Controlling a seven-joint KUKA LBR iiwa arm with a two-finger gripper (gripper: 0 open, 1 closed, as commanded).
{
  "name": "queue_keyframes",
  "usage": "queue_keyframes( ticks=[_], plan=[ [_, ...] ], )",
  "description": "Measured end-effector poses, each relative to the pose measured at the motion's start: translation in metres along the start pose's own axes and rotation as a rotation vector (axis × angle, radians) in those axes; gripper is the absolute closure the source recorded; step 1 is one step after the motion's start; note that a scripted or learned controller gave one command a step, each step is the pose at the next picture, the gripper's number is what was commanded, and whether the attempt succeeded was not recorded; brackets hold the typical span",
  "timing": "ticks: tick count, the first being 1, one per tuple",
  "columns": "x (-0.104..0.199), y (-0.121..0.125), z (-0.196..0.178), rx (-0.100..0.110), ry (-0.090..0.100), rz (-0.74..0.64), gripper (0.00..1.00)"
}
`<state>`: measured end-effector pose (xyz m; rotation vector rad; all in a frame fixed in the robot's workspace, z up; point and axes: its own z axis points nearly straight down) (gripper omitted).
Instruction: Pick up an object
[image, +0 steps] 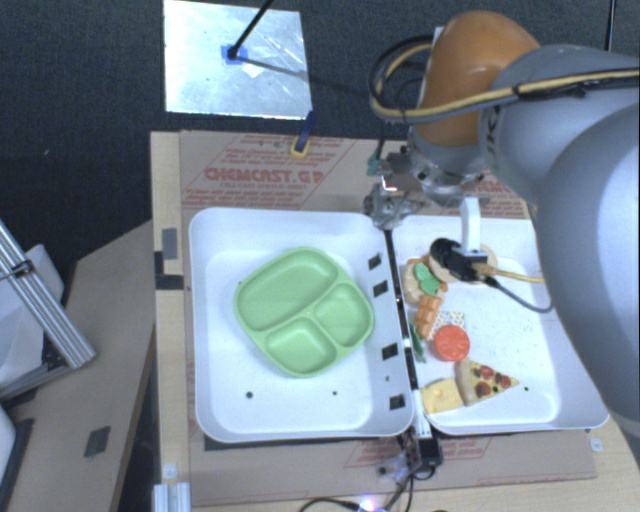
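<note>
gripper (385, 212): far end of divider (402, 310), opening can't tell
target: red round plastic tomato (451, 343), right white bin (530, 375)
tip: drop centred, avoid orange toy carrot (428, 316) beside

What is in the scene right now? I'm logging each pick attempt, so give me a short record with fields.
left bin: green divided plate, lying flat
right bin: pizza slice, red round toy, yellow wedge, orange piece, all towards its left side
gripper: above the far end of the wall between the bins; nothing seen held
arm: reaches in from the right
</note>
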<state>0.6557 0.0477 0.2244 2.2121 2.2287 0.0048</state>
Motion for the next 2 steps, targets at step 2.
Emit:
queue_keyframes(
  ticks=[2],
  plan=[
    [-0.003,-0.008,0.005,0.002,-0.002,0.005,1.00]
  ],
)
